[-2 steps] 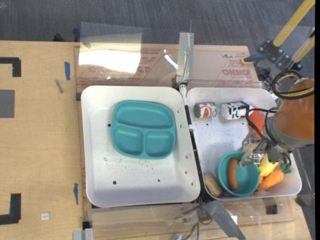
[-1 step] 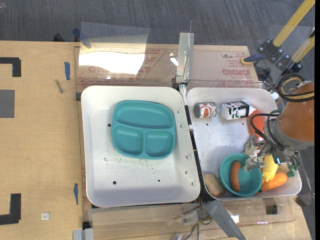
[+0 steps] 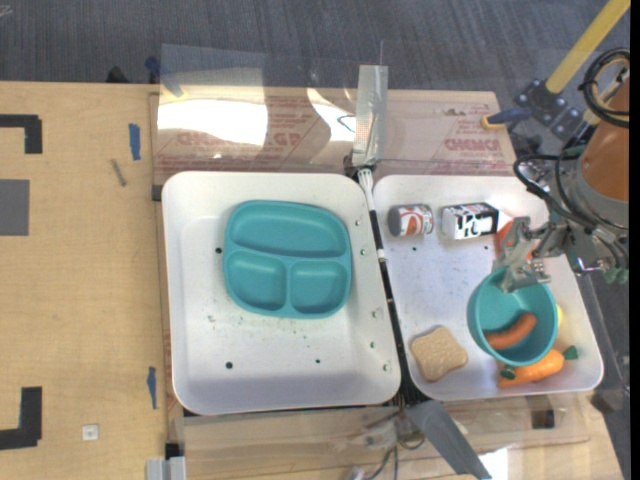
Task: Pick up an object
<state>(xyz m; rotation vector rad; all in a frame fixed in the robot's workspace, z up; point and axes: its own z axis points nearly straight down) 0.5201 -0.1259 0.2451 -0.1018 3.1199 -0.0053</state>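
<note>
Reaching in from three o'clock, the arm point(image 3: 605, 158) brings its gripper point(image 3: 522, 264) down over the right bin point(image 3: 440, 288), at the bowl's upper rim. Whether the claw is released or clenched I cannot tell; its tip is small and muddled against the rim, and nothing shows between it clearly enough to call a grasp.

Most of the loose things sit in the right bin, which is likely why the arm works there. A teal bowl point(image 3: 500, 313) lies toward four o'clock of that bin, with a sausage point(image 3: 511, 332) resting inside it; the curved wall keeps it cradled. A carrot point(image 3: 534, 370) lies just outside the bowl at its five o'clock, touching or nearly touching its wall. A bread slice point(image 3: 438, 352) lies flat at the bin's six o'clock, apart from the bowl. Along the twelve o'clock edge two cans lie on their sides, a red-and-white one point(image 3: 409, 220) and a black-and-white one point(image 3: 469, 221), close beside each other.

The left bin point(image 3: 190, 298) holds a teal divided plate point(image 3: 288, 257), flat and near its centre, well apart from the arm.

No object is named, so any of these would serve. By my reading, the gripper's spot at the bowl's rim suggests the bowl or something beside it is the target, and the lift is not yet made.
</note>
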